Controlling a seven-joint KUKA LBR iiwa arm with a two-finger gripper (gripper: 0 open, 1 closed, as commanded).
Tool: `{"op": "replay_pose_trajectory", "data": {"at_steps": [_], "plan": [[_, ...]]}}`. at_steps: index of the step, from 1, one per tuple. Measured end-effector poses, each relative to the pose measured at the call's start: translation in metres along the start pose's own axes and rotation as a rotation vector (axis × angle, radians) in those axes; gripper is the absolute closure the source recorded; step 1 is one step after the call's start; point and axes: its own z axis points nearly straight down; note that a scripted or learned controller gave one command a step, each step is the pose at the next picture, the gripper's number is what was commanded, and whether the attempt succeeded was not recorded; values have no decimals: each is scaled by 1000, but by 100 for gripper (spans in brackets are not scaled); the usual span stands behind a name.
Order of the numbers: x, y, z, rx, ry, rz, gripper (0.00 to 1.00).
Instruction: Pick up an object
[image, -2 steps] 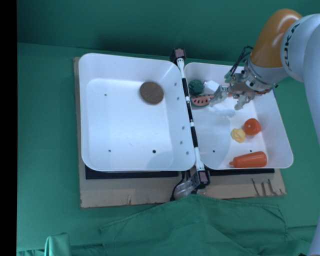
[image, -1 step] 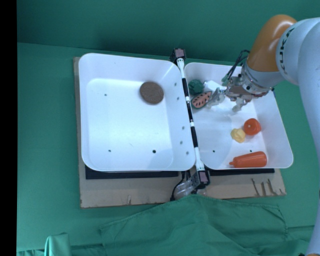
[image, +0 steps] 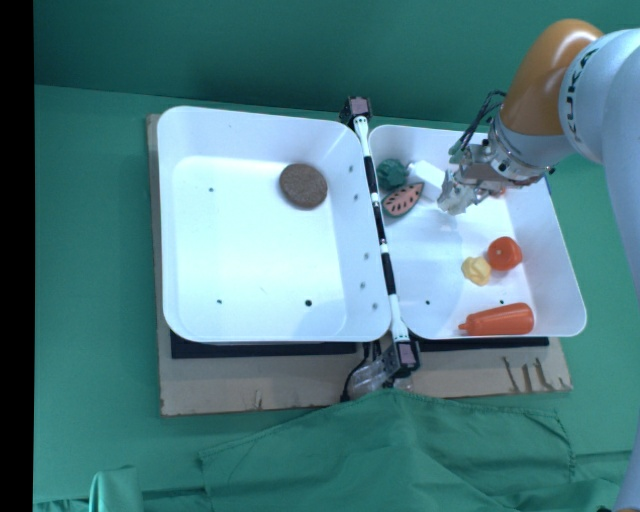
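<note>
One arm (image: 560, 90) reaches in from your right, bent down over the right bin (image: 560, 290). Its tool (image: 452, 197) hangs near the watermelon slice (image: 402, 198); you cannot tell its grip state.

This looks like a robotics lab test station. Two shallow white bins (image: 200, 290) sit side by side on a cardboard sheet (image: 240, 395) over green cloth (image: 90, 250) that covers the whole bench. A grey and orange industrial arm (image: 560, 90) enters from the upper right, and small toy foods lie in the right bin (image: 560, 300).
</note>
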Motion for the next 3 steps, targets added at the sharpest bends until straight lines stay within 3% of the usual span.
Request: {"op": "replay_pose_trajectory", "data": {"at_steps": [1, 3], "plan": [[-2, 4, -46, 13, 5, -4, 100], [-10, 14, -158, 10, 3, -4, 100]]}}
